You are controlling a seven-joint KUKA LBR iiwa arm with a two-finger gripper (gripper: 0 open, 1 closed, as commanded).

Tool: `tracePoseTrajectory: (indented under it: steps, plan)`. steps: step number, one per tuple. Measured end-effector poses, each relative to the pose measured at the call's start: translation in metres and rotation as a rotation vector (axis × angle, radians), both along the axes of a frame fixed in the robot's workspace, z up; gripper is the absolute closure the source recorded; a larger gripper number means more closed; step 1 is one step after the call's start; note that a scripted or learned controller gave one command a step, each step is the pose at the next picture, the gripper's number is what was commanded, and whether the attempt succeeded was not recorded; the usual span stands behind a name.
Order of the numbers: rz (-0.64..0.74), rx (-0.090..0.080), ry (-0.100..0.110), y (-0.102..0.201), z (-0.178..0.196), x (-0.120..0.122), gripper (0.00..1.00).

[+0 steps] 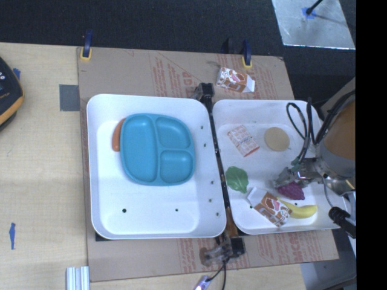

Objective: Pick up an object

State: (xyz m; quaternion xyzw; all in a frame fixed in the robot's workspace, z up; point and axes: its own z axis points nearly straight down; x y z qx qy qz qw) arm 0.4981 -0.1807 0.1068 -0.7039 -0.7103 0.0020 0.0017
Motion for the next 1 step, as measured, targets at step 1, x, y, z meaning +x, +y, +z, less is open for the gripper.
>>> tracePoseTrajectory:
  steps: [1]
  plan:
    - [-0.004,0.002,-0.003,0.0911,0.0851,0.0312,1.00]
